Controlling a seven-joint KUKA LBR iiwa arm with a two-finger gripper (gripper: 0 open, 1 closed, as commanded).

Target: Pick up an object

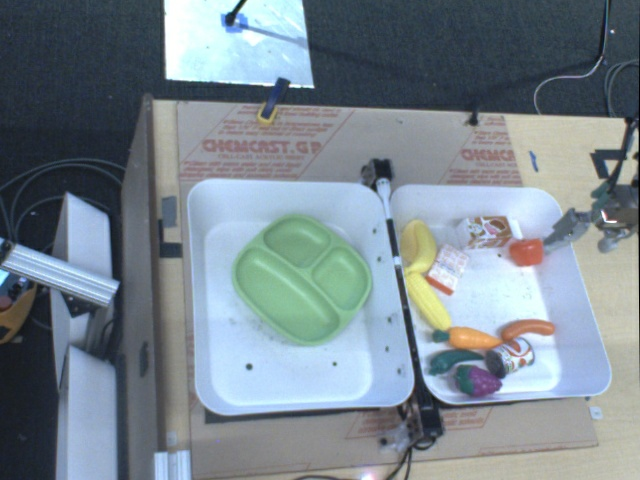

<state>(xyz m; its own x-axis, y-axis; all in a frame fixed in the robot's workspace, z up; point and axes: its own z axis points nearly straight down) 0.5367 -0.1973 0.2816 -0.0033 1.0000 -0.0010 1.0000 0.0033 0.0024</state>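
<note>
A cardboard sheet [330, 133] printed twice with the red word "CHEMCAST" and the letters "GP" lies under two shallow white bins on the bench. The left bin [215, 268] holds a green divided plate [303, 278], tilted slightly, with three compartments. The right bin [575, 298] holds a scatter of toy foods: a yellow banana [418, 243] near the divider, a small red-and-white packet [450, 266] just beside it, a yellow corn cob [430, 303] below, an orange carrot [468, 337], a red sausage [527, 328], a small can with a red-and-white label [513, 355], a purple eggplant [476, 379] and a dark green vegetable [450, 361] at the near corner. A white carton with brown printing [488, 230], too small to read, lies near the far wall, with a red tomato-like piece [526, 252] just beside it. At the frame's right edge, part of the arm's gripper [590, 223] hangs over the right bin's far corner, with one grey finger [565, 226] angled toward the red piece but apart from it. Whether the fingers are spread or pressed together cannot be told. A silver panel [238, 26] lies on the dark carpet beyond the bench.
</note>
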